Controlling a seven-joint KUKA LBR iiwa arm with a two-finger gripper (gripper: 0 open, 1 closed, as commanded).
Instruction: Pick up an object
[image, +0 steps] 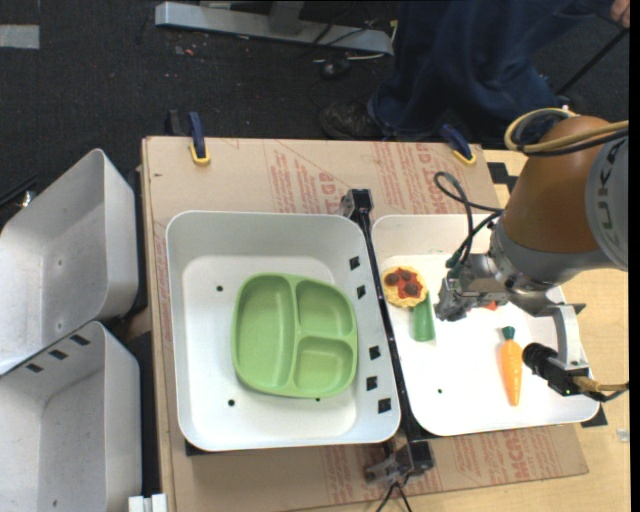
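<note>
The green toy (424, 322) lies in the right bin (470, 415), just below a small pizza toy (404, 285), with the tool (448, 300) right beside it; I cannot tell how the tool stands or whether it has hold of anything. A carrot (511, 370) lies nearby. Crowding could make the tool nudge the pizza or slip off the 1 narrow piece.

Arm (560, 205): grey casing with a broad orange band above the wrist and partial dark lettering at the right. Black cables loop beside the band. Gripper (452, 298): dark grey metal.
</note>
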